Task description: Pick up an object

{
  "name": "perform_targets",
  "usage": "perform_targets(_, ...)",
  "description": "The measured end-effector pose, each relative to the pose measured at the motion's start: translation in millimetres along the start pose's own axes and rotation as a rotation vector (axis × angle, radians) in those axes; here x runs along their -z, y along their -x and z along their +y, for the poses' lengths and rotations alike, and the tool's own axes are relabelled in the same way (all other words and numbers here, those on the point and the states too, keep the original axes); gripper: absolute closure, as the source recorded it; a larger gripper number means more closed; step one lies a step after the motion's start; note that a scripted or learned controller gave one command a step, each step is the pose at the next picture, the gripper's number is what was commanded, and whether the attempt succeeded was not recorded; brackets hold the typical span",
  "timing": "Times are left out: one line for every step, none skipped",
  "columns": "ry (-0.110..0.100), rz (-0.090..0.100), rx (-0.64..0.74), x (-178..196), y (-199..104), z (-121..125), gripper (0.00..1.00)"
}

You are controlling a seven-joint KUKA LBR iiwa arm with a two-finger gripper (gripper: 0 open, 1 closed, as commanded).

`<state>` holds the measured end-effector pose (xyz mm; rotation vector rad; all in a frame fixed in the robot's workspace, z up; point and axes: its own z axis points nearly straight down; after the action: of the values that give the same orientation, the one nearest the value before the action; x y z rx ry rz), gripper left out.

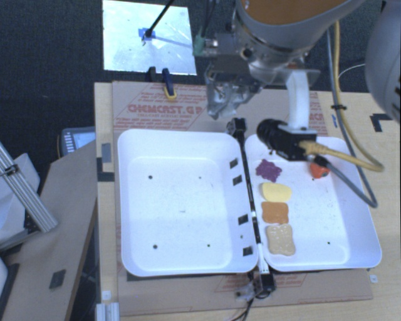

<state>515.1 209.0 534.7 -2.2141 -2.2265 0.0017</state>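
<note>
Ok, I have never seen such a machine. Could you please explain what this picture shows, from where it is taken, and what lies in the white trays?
This is one robot arm, grey with an orange band, reaching in from the right. Its end effector, the part that grasps, hangs behind the far edge of the bins. The single camera is fixed above and looks down at a slant. The left bin and right bin sit side by side. In the right bin, a purple piece, yellow piece, orange piece and beige piece form a row near the divider; a small red piece lies farther right. All lie in the bin, so nothing looks picked up yet.
</note>
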Motion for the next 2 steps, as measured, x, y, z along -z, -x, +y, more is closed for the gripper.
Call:
perform_targets(-0.004, -0.003, 0.002, -79, -26, 25, 1.0)
perform_targets(-0.005, -0.003, -0.004, -178, -25, 20, 1.0)
